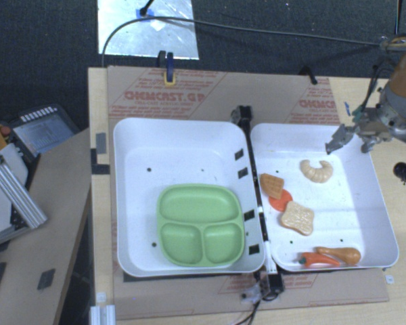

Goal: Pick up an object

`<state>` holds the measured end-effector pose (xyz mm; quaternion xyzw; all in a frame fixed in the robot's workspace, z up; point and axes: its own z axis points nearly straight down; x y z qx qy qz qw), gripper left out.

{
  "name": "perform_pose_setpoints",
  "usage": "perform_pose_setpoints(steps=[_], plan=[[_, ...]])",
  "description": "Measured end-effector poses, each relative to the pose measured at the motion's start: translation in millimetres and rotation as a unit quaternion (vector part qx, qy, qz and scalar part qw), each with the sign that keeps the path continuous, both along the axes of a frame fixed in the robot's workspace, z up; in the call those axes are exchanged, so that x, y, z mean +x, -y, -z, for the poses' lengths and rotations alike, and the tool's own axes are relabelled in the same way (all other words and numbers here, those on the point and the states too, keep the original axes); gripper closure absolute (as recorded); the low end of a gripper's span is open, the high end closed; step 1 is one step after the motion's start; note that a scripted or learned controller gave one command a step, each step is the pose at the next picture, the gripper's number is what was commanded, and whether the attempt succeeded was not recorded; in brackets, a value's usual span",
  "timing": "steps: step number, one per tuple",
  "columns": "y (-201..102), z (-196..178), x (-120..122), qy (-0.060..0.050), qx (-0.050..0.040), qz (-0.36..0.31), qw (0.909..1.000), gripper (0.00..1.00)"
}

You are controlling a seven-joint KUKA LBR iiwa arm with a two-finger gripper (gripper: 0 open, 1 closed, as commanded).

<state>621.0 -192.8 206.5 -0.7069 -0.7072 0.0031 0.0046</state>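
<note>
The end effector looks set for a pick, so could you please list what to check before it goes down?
1. End effector above the right bin: ok, over its top right part.
2. Holding nothing: ok, nothing shows between its fingers.
3. Croissant nearby and apart from other items: ok.
4. End effector directly over croissant: not ok, it sits up and to the right.
5. Height above bin floor: cannot tell.
6. Green tray out of the way: ok, it lies in the left bin.

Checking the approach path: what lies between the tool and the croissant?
Only bare white bin floor separates the tool from the croissant, per the camera view.
</note>
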Motion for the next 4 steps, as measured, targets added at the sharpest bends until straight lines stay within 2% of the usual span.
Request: perform_pose_setpoints(steps=[1, 3, 4], plan=[[-1, -8, 3, 0.006, -0.0012, -0.001, 1.0, 0.0], [5, 112, 9, 0.006, -0.0006, -0.002, 1.0, 0.0], [5, 121, 10, 0.007, -0.0016, -0.002, 1.0, 0.0]])
